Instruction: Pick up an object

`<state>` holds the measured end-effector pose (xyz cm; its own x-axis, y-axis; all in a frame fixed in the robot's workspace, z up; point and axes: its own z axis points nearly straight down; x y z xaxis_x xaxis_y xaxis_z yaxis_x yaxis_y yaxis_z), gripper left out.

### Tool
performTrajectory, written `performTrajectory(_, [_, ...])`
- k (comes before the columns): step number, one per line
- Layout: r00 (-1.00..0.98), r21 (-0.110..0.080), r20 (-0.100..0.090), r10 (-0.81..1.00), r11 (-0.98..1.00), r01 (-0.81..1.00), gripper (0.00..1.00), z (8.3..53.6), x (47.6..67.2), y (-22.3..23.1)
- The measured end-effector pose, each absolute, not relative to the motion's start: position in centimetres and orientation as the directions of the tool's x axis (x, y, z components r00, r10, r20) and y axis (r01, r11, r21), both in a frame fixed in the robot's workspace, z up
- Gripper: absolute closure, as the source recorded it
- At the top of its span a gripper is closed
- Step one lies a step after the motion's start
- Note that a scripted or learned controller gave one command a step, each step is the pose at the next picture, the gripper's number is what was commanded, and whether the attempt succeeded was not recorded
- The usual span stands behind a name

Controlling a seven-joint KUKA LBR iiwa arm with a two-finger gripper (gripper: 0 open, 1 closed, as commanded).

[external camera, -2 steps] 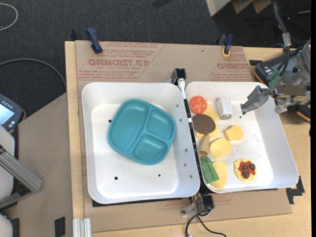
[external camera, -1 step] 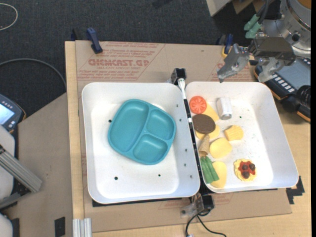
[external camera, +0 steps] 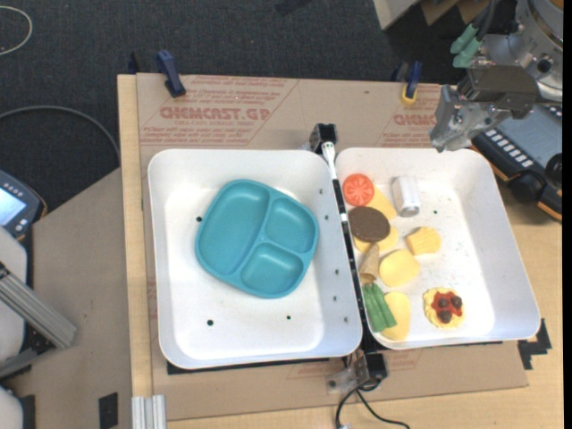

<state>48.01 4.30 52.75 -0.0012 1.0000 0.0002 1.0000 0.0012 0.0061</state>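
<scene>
Gripper (external camera: 444,137) above the right bin's (external camera: 500,204) far rim, finger state impossible to tell, toy food (external camera: 393,248) below untouched.

One fixed camera, high above the bench (external camera: 268,105) — angled down, both white bins (external camera: 170,266) in frame

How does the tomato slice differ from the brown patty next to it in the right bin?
The tomato slice is red-orange and smaller; the brown patty is dark brown and wider. The tomato slice lies nearer the bin's far edge, the patty nearer the middle. Both are flat, round play foods.
</scene>
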Motion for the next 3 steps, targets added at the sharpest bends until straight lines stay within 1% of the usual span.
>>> performTrajectory(1, [0.003,-0.015,-0.002,1.0,-0.003,1.0,1.0,39.8,47.8,3.5])
performTrajectory(2, [-0.006,-0.006,0.001,1.0,0.006,1.0,1.0,38.1,47.9,9.5])
performTrajectory(3, [-0.007,0.003,0.002,1.0,0.007,1.0,1.0,39.7,47.9,14.7])
